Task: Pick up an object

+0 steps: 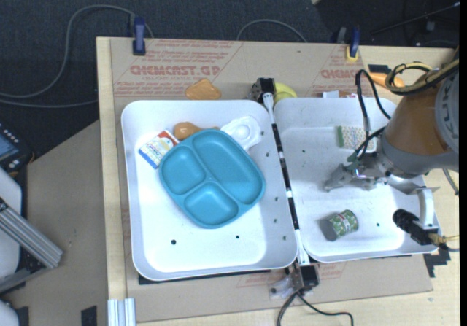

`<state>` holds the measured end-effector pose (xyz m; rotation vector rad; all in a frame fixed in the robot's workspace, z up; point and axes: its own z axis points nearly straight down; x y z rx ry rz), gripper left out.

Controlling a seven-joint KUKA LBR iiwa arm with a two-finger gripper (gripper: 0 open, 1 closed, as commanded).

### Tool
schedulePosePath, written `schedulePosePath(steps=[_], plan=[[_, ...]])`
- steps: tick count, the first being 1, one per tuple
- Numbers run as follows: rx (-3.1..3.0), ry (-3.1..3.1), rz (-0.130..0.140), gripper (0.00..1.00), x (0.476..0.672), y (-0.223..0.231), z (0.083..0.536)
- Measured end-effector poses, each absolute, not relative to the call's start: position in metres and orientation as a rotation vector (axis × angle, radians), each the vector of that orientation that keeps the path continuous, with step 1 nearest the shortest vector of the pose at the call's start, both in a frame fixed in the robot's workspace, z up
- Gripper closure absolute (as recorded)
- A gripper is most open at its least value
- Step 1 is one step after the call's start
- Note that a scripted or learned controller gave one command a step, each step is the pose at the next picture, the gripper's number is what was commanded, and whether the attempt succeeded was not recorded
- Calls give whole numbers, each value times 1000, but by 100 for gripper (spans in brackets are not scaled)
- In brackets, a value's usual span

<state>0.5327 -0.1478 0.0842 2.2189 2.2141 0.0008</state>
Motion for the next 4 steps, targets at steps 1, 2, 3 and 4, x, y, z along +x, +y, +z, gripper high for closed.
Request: schedulePosePath(steps=[1, 2, 3, 4], plan=[[2208, 2219, 9, 0, 612, -139, 159], [2214, 2219, 4, 0, 653, -165, 99], [2213, 2217, 9, 0, 669, -181, 90], [2202, 2213, 11, 100, 671, -182, 104]])
